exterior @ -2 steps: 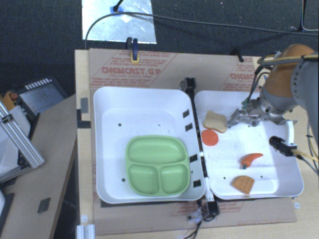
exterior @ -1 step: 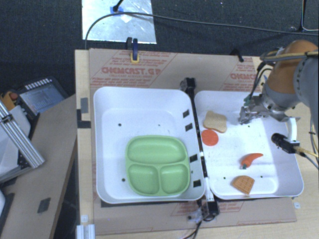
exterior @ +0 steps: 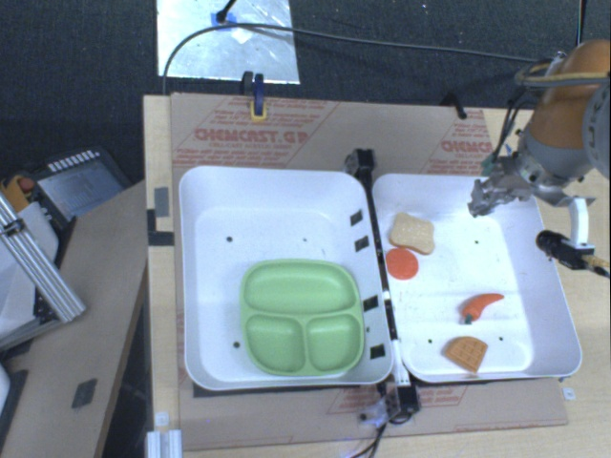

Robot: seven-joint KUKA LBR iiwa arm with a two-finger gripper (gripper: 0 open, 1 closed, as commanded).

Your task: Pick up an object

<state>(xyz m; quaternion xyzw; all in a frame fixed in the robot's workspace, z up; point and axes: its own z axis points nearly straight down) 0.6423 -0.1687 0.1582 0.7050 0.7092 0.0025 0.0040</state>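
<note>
Dark carpet is being shown behind a bench (exterior: 286,127) covered with printed brown board, on which two shallow white bins are being displayed side by side. A silver sheet (exterior: 227,22) is lying on the carpet beyond the bench, with a black cable running across it. The left bin (exterior: 205,208) is being occupied by a green divided plate (exterior: 301,315) set toward its near right corner. The right bin (exterior: 544,284) is being occupied by four small items: a pale bread slice (exterior: 411,233) near its left wall, a red disc (exterior: 402,264) just beside and in front of the bread, an orange pepper (exterior: 480,305) lying farther right, and a tan waffle (exterior: 466,353) near the front edge. All four items are seen resting on the bin floor, apart from the arm. The grey arm (exterior: 563,113) with its orange band is being extended from the right, and the gripper (exterior: 485,198) is being held over the far right part of the right bin, well apart from the bread. Nothing is seen between the fingers; whether they are spread or closed cannot be told at this angle.
</note>
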